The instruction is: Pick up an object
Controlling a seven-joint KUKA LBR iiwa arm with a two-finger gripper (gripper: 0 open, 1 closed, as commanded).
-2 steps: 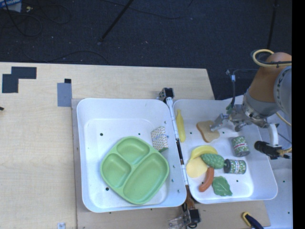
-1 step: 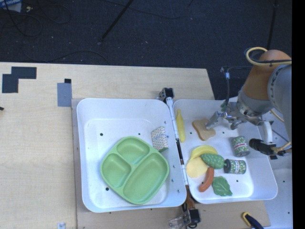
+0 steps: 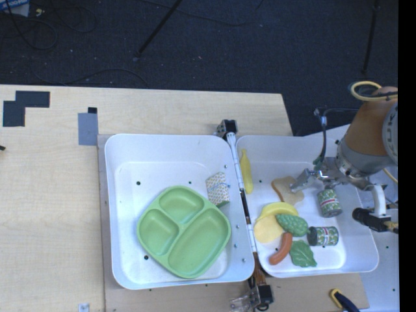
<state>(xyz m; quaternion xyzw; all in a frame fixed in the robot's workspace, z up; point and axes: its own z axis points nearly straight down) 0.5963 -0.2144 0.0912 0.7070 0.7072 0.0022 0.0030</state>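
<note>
Over the right bin (image 3: 364, 255), the gripper (image 3: 311, 178) hangs just above a slice of toy bread (image 3: 283, 188). I cannot tell if it is holding anything. Beside it stands a small green can (image 3: 329, 202). Another can (image 3: 323, 235) lies near a yellow banana (image 3: 278, 209), a red sausage (image 3: 280, 248) and green leaves (image 3: 294, 224). A green tray with three parts (image 3: 184, 230) sits in the left bin (image 3: 120, 194), next to a small patterned block (image 3: 218, 188).

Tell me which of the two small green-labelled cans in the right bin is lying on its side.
The can nearest the bin's front, beside the green leafy toy, lies on its side. The other can, closer to the tool, stands roughly upright.
</note>
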